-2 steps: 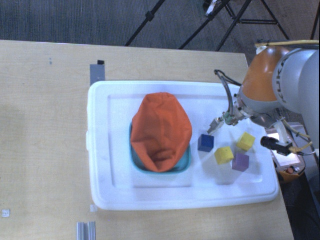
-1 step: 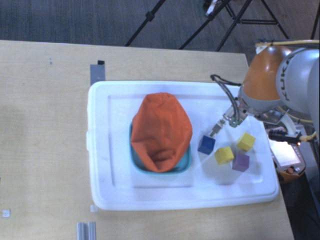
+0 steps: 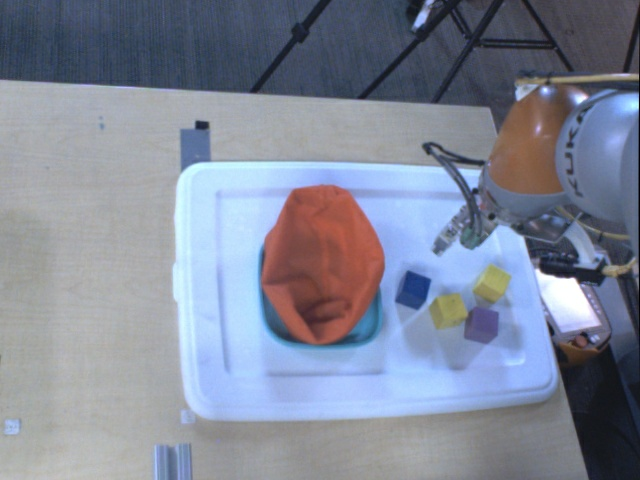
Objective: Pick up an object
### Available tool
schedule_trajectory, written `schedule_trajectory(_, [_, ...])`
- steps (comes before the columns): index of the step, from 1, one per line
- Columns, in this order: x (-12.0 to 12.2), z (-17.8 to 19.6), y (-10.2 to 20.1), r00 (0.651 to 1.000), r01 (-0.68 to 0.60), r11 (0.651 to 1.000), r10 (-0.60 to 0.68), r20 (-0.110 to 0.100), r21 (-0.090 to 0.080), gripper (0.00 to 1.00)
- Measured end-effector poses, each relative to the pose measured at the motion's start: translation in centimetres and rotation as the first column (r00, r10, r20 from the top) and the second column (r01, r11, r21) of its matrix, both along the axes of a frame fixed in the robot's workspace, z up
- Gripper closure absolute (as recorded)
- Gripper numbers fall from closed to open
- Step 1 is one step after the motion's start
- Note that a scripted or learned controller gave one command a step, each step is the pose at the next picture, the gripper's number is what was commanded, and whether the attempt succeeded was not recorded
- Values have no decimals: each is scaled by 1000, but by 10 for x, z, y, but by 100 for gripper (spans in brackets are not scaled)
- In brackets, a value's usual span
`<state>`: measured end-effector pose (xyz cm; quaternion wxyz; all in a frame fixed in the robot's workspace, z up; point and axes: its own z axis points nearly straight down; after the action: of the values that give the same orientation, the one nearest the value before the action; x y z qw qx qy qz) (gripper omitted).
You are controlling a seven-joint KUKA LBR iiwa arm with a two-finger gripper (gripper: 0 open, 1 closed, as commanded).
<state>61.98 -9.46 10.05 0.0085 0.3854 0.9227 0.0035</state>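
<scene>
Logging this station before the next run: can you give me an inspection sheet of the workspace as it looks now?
Surface: wooden bench bearing a white bin.
Job's things: blue cube, two yellow cubes and purple cube clustered at the bin's right.
Clutter: orange cloth draped over a teal container.
Grippers: hand above the bin's right part, near the cubes, holding nothing visible.
Cables: dark cable looping by the wrist.
Surroundings: tripod legs on grey carpet beyond the bench.

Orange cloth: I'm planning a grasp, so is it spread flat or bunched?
Bunched. The cloth sits heaped in a mound with folds, draped over a teal container.
</scene>
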Motion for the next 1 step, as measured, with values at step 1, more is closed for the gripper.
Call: schedule_trajectory(1, [46, 88, 45, 954, -301, 954, 301, -6, -4, 100])
